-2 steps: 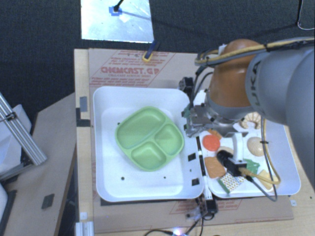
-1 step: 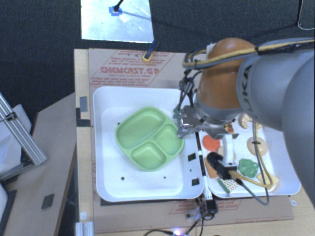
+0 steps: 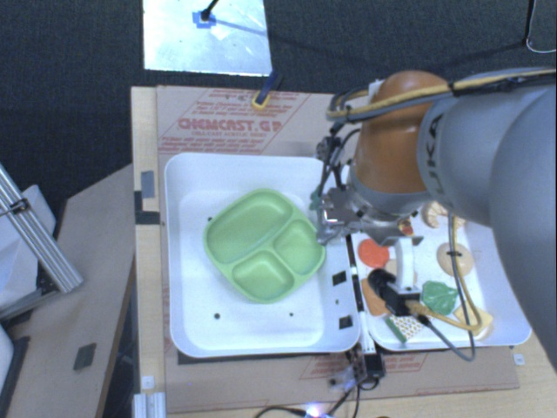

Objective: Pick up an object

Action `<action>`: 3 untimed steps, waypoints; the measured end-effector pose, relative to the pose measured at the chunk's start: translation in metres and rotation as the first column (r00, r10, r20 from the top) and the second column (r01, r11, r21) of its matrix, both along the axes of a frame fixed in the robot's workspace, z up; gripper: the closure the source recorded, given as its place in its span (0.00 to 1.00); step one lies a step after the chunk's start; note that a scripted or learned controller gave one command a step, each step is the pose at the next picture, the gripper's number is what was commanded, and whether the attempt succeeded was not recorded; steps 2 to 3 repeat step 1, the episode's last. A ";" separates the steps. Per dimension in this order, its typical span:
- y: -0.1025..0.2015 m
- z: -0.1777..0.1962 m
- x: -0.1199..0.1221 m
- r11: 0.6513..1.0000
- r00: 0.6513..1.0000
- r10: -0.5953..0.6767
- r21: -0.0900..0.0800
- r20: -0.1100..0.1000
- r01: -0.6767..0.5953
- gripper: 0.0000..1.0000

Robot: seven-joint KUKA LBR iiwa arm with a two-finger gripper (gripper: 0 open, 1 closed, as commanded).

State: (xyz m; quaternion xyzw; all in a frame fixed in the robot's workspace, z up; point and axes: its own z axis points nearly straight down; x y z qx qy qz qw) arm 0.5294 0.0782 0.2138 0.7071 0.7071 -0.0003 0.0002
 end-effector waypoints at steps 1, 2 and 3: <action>-0.004 0.011 0.007 1.000 1.000 0.000 0.001 0.002 0.000 1.00; -0.004 0.011 0.007 1.000 1.000 0.000 0.001 0.002 0.000 1.00; -0.004 0.011 0.007 1.000 1.000 0.000 0.001 0.002 0.000 1.00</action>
